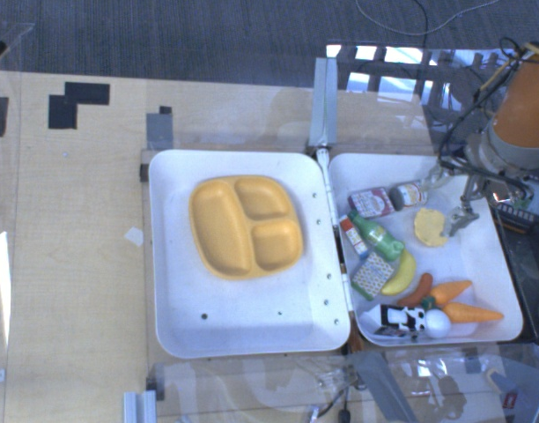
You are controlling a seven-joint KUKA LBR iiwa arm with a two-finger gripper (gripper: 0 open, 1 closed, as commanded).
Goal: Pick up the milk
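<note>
Two white bins sit side by side, and the arm [520, 113] leans in over the far corner of the right bin [507, 263]. Left of the gripper [450, 203], across the divider, the left bin [173, 315] carries a yellow divided tray [246, 226]. The gripper hangs with its fingers spread and nothing between them, hovering just above the far end of the clutter. Right beneath it lies a pale yellow disc [431, 227], with a small bottle [409, 195] and a red-labelled packet [371, 203] just to its left. Nearer the camera from the gripper come a green bottle [377, 237], a banana [400, 274] and two carrots [459, 300]. The milk [402, 319], the black-and-white cow-patterned carton, lies in the near corner of that bin, well apart from the gripper and on its side by the look of it. So nothing is grasped yet: the reach, the closing and the lift are all left, I'd judge.
</note>
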